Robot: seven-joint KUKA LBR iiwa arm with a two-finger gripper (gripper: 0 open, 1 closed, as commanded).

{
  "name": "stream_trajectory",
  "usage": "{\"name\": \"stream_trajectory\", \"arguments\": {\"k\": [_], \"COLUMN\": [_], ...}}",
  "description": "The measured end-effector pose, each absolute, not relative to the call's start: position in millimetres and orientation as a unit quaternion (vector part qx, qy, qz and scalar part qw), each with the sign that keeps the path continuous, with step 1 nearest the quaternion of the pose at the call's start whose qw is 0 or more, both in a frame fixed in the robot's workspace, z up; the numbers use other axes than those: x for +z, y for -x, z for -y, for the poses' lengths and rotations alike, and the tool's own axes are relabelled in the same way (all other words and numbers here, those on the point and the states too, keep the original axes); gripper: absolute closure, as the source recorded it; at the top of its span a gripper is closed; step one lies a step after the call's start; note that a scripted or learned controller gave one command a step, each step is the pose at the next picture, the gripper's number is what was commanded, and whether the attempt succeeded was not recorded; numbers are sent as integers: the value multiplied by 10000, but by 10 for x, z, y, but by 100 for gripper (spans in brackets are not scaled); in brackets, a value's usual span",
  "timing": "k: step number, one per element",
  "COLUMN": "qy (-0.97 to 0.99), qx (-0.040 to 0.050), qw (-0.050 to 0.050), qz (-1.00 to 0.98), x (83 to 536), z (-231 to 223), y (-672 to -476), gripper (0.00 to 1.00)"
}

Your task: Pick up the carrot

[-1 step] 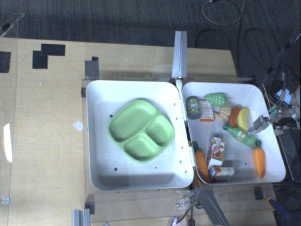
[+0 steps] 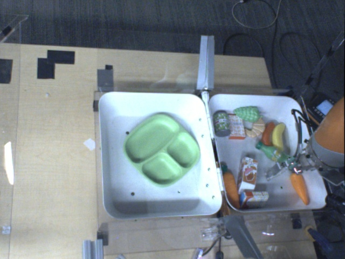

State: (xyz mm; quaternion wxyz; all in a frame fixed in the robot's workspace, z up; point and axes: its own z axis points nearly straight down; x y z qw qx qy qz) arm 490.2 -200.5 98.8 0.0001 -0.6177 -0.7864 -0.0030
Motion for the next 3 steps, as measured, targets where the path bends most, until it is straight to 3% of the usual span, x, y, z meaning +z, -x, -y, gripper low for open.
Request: {"name": "stream_trajectory", "arguments": {"k": [1, 2, 3], "qy": [6172, 6779, 6779], "qx": [-22, 0, 1], "qw": [4, -2, 1], "qz": [7868, 7352, 7351], "x": [1063, 2112, 2110], "z": [2006, 1675, 1676], "y": [-4907, -4885, -4884], "gripper": [100, 100, 0]}}
